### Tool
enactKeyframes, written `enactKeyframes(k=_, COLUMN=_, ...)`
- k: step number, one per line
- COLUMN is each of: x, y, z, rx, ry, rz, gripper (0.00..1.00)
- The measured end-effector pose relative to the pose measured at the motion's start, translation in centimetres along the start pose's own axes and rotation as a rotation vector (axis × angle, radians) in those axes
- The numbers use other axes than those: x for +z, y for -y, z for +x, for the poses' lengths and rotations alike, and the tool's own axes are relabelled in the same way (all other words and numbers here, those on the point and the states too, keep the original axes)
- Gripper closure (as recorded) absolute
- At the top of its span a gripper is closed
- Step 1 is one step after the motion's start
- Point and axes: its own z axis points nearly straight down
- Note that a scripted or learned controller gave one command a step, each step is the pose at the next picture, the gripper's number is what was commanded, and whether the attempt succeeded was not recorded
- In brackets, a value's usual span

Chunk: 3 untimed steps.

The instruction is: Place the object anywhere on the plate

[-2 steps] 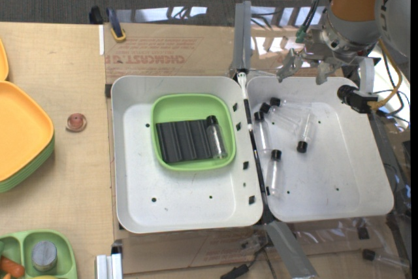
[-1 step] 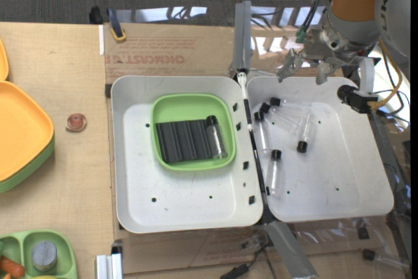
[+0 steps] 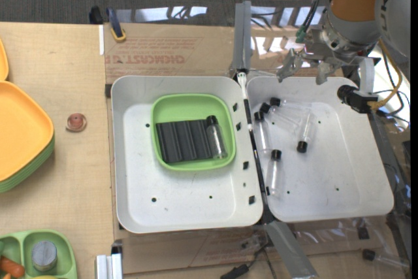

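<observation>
Green plate (image 3: 194, 131) in left bin (image 3: 130, 193), bearing dark ribbed block (image 3: 185, 140) and one capped tube (image 3: 215, 135), apparently already delivered; spare tubes (image 3: 287, 124) loose in right bin (image 3: 339, 193); gripper (image 3: 305, 68) above far rim, released, holding nothing.

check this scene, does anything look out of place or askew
Nothing is spilled or broken. The clear tubes in the right bin lie scattered at mixed angles, and one tube already rests on the green plate in the left bin, beside a dark ridged block. The hand sits above the right bin's far edge.
</observation>
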Motion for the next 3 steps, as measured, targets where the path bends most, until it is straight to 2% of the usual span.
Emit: enactKeyframes(k=3, x=0.00, y=0.00, z=0.00, rx=0.000, ry=0.000, rz=0.000, gripper=0.00)
